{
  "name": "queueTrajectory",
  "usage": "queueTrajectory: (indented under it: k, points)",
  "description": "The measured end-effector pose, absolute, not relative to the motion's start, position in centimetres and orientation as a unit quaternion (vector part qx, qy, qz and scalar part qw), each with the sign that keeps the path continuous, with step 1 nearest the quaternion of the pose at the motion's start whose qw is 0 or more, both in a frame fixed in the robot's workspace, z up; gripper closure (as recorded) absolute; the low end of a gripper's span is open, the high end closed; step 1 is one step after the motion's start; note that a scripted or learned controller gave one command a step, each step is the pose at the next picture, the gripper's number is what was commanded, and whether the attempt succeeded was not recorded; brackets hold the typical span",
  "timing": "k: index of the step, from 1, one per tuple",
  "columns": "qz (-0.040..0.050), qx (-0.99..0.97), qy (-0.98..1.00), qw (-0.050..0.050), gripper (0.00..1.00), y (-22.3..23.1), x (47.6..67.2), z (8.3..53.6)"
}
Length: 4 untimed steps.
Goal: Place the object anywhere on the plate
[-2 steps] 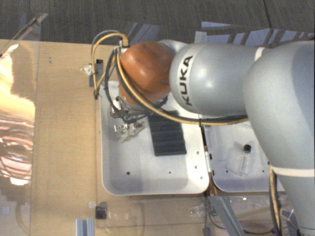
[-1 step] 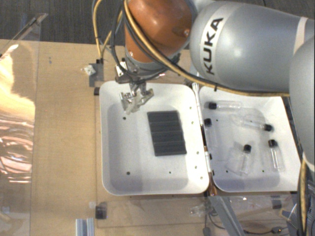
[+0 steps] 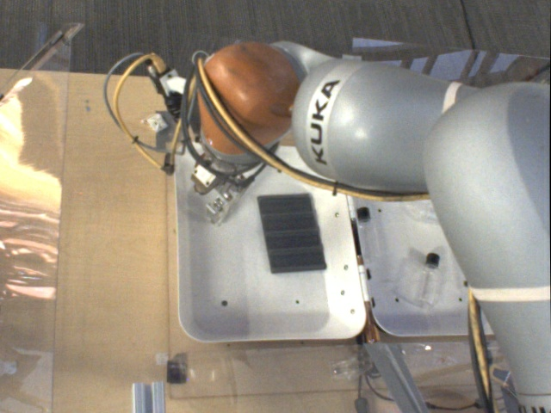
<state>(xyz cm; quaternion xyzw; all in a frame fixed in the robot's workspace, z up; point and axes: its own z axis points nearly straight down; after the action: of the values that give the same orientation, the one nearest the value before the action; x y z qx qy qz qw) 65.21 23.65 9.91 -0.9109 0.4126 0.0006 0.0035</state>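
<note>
While the gripper [image 3: 215,203] hangs over the far left corner of the left bin [image 3: 258,321], the likely object waits in the other bin.

Whether the gripper is open or closed I cannot tell from here, and I can make out nothing held in it. What I take for the object is a small clear bottle [image 3: 418,282] with a dark cap [image 3: 432,258], lying near the middle of the right bin [image 3: 405,323], well apart from the gripper. Its long axis seems to run from cap at the far end to base toward the near edge, slightly slanted. The plate [image 3: 293,232], a dark ribbed slab in the left bin, lies between the two, so the arm must cross over it and over the shared bin edge to reach the bottle.
</note>
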Motion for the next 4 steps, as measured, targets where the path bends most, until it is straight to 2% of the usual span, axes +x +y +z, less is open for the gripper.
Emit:
queueTrajectory:
  k: [1,2,3,4]
  points:
    - [-0.0018,-0.984,0.178,0.004,1.00,23.6,66.2,19.8]
    - [0.0002,-0.955,0.296,0.003,1.00,23.6,66.8,11.5]
    - [-0.0022,-0.995,0.101,0.003,1.00,23.6,66.9,20.3]
    - [-0.0027,-0.995,0.102,0.007,1.00,23.7,67.0,21.4]
